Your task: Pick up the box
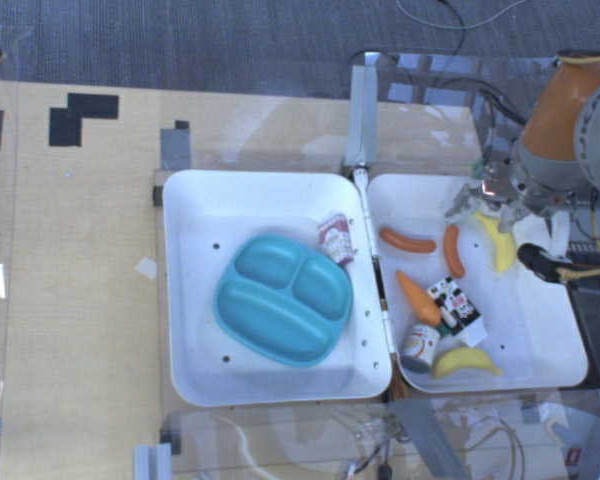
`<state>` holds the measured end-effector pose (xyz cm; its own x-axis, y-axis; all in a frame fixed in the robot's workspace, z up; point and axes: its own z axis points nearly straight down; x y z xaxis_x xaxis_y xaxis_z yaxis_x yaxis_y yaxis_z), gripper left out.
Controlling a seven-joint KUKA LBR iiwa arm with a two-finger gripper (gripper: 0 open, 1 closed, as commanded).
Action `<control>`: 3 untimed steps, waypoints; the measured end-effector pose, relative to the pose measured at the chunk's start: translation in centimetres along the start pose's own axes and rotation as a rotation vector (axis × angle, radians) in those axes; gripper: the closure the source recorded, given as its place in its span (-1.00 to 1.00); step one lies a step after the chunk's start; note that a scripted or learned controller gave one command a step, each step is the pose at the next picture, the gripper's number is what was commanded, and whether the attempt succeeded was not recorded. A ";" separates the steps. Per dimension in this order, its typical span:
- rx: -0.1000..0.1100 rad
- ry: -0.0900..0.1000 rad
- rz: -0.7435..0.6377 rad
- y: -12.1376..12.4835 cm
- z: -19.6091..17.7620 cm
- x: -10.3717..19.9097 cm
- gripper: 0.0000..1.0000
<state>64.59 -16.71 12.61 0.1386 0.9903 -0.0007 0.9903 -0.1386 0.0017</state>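
Note:
The box (456, 305) is a small black-and-white patterned carton lying in the middle of the right bin (540, 338), touching the orange carrot (417, 299). My gripper (488, 208) hovers at the back of that bin, up and to the right of the box and well apart from it. Its fingers (461, 202) are spread open over the top end of a yellow banana (501, 245), and nothing is held between them.
The right bin also holds two sausages (407, 239) (452, 251), a small can (418, 343) and a second banana (465, 363) at its front. The left bin (190, 268) holds a blue divided plate (283, 298) and a small red-and-white packet (336, 238).

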 end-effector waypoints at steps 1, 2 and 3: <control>-0.005 0.000 -0.002 0.9 3.9 2.2 -1.00; -0.013 0.001 -0.007 1.1 2.6 2.4 1.00; -0.009 0.001 -0.091 1.7 -11.9 5.2 1.00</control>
<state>67.00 -11.84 24.46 0.0478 0.9989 -0.0005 0.9988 -0.0478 0.0106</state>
